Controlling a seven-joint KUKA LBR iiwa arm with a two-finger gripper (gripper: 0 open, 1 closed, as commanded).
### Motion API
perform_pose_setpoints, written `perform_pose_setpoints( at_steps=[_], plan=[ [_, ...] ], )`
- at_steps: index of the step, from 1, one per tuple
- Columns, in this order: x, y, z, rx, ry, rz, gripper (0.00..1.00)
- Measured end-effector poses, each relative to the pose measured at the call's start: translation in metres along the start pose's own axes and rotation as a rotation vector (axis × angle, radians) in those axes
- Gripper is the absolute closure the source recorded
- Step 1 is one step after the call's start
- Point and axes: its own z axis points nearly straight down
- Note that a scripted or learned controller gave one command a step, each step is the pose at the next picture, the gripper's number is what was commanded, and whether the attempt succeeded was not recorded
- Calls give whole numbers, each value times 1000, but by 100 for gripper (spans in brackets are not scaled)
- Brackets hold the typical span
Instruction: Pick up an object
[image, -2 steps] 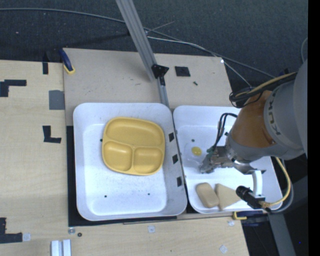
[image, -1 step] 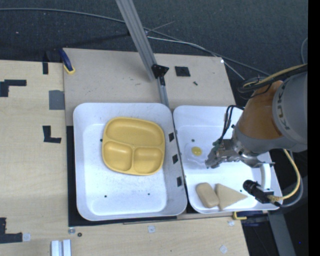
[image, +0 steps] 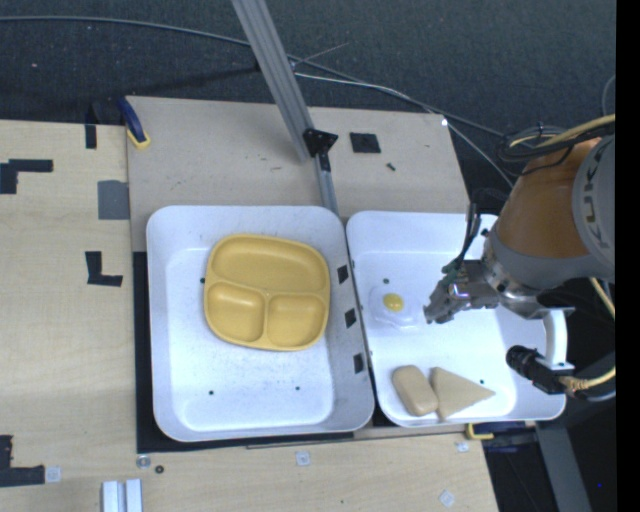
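In the right bin (image: 420, 235) lie a small clear piece with a yellow centre (image: 392, 303), a tan rounded block (image: 413, 389) and a tan wedge (image: 460, 390) side by side near the front wall. My gripper (image: 441, 306) hangs over the right bin's middle, just right of the yellow-centred piece and above the two tan pieces. Nothing shows between its fingers. The grey wrist and orange band rise to the right of it.
A yellow three-compartment plate (image: 267, 291) lies in the left bin (image: 170, 330). A grey pole (image: 285, 85) slants in from the top to the seam between the bins. Cables trail across the top right.
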Motion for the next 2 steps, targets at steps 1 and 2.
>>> perform_pose_setpoints(
  at_steps=[1,2],
  plan=[
    [-1,-9,-51,0,0,1,100],
    [44,15,-37,6,1,-4,100]
  ],
)
